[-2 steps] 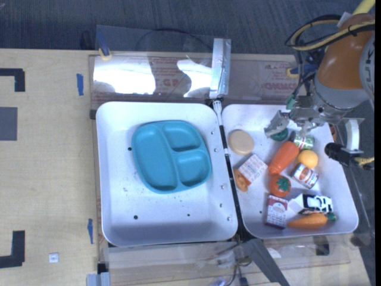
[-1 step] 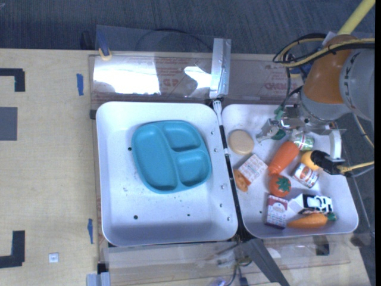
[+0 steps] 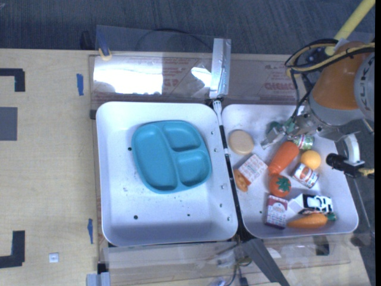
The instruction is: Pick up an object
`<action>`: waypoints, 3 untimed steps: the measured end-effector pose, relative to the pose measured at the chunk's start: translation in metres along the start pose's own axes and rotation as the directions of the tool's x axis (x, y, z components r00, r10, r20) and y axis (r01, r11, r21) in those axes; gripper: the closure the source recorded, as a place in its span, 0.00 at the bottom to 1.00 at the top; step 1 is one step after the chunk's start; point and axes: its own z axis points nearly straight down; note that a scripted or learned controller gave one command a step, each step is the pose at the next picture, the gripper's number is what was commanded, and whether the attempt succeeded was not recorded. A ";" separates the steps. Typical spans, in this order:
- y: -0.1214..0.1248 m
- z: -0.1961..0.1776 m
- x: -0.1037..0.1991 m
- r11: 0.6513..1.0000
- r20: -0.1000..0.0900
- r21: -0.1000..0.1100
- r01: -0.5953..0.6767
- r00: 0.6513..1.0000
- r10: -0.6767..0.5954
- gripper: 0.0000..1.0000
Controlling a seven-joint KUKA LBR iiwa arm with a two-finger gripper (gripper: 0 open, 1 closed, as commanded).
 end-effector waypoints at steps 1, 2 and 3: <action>-0.056 -0.060 -0.027 0.971 0.006 0.044 0.235 0.972 -0.236 0.00; -0.054 -0.069 -0.027 0.971 0.008 0.042 0.233 0.972 -0.234 1.00; -0.055 -0.068 -0.027 0.971 0.007 0.043 0.233 0.972 -0.234 0.00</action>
